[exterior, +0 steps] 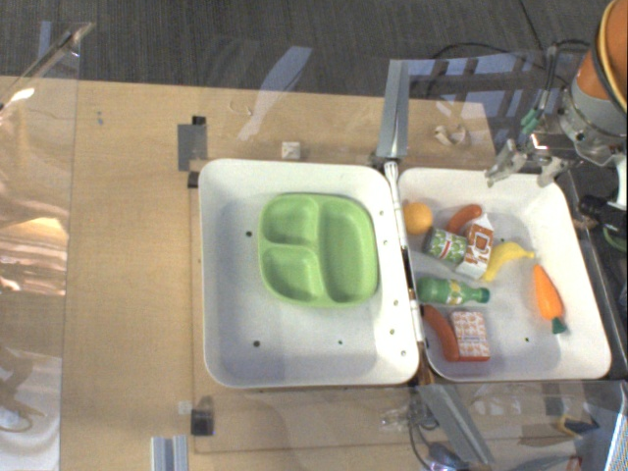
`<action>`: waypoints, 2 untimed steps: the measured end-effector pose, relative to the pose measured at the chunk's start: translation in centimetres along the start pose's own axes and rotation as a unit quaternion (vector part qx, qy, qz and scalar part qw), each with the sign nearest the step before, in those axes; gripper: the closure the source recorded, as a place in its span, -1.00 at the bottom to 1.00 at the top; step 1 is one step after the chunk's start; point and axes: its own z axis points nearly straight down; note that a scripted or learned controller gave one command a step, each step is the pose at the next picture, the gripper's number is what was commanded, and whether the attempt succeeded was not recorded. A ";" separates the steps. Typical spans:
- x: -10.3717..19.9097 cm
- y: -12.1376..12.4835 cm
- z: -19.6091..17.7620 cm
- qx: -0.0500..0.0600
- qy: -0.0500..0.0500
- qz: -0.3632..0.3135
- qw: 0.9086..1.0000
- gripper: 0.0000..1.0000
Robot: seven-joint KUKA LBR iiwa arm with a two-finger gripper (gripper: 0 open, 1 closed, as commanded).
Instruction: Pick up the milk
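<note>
My pincer [525, 160] hangs at the upper right of the frame, over the back rim of the right bin [574, 361], with nothing between its fingers; they look spread apart, released. The milk [478, 245], a small white and red carton, lies in the upper middle of that bin, down and to the left of the pincer and well apart from it. It is crowded: a can [446, 246] touches its left side, a sausage [463, 218] lies just above it, a banana [507, 260] just beside its lower right, and a green bottle [450, 291] sits below. The orange [418, 217] and the carrot [548, 296] stand clear of it. The left bin [226, 351] holds only a green plate [319, 248] and does not matter here. Judgement: approach not yet begun. To do it well I should come straight down over the carton, turning the wrist so the fingers drop into the freer gaps rather than onto can or banana, then close across its narrow faces and lift vertically. Main risk is pinching a neighbour too.
</note>
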 end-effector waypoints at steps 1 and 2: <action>-0.5 -3.3 13.3 -0.002 0.000 0.098 0.995 -1.00; -0.3 -3.1 12.2 -0.004 0.000 0.096 0.995 1.00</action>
